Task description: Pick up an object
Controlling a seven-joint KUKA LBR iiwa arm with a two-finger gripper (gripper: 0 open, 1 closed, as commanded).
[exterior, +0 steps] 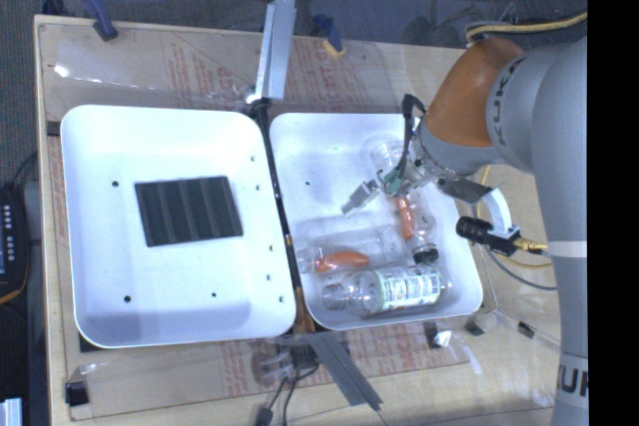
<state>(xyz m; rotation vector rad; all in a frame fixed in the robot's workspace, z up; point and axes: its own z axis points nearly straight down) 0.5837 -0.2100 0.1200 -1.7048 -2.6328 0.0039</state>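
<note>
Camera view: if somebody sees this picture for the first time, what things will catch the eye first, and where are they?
The big grey arm with its orange band reaches in from the right, its end effector low over the right bin. That bin holds a clear plastic bottle along its near edge and an orange item beside it. The left bin shows a dark ribbed rectangle.
</note>
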